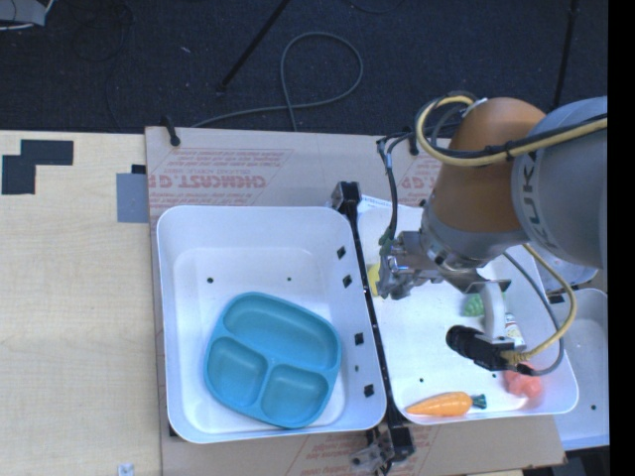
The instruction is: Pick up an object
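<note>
Toy carrot [442, 404] lies along the lower rim of the right bin [422, 350], with a pink object [528, 386] near it at the right corner. The tool [394, 278] is at the bin's left edge; whether it is apart or together cannot be told. Bare floor separates them. The left bin [189, 266] holds a blue tray [273, 358].

Grey arm [571, 181] enters from the right edge, upper half of the view. Its last link is large, close to the lens, and slants down toward the left. The orange band [486, 162] sits just left of that link, domed and brightly lit (a yellow cable [429, 132] loops over its upper left edge). Below the band the grey wrist [461, 238] narrows and points down-left. At its end is the gripper [397, 274], metallic, the leftmost part of the arm, near mid-view.
</note>
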Tool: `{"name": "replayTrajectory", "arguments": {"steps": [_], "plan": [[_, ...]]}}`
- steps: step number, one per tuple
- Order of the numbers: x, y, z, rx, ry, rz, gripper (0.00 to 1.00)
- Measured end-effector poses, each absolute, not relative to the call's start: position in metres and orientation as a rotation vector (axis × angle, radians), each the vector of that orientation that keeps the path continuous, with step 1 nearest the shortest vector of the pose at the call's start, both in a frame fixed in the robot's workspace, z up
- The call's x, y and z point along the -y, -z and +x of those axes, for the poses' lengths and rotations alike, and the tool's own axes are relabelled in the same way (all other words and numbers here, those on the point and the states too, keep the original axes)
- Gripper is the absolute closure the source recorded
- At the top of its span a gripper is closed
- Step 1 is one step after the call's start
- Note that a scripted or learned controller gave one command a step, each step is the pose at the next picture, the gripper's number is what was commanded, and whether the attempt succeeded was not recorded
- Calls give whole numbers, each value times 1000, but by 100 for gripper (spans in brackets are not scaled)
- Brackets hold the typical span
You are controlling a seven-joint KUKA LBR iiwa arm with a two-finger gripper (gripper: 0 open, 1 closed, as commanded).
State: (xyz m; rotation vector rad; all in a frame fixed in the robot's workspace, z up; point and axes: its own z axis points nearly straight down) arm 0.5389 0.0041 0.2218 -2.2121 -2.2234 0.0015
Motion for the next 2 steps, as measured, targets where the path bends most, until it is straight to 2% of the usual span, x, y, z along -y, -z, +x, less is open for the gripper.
{"name": "replayTrajectory", "arguments": {"steps": [1,2], "plan": [[-49,-222,515,2222,-5,-2213,100],[-102,-213,504,2223,-6,-2213,100]]}}
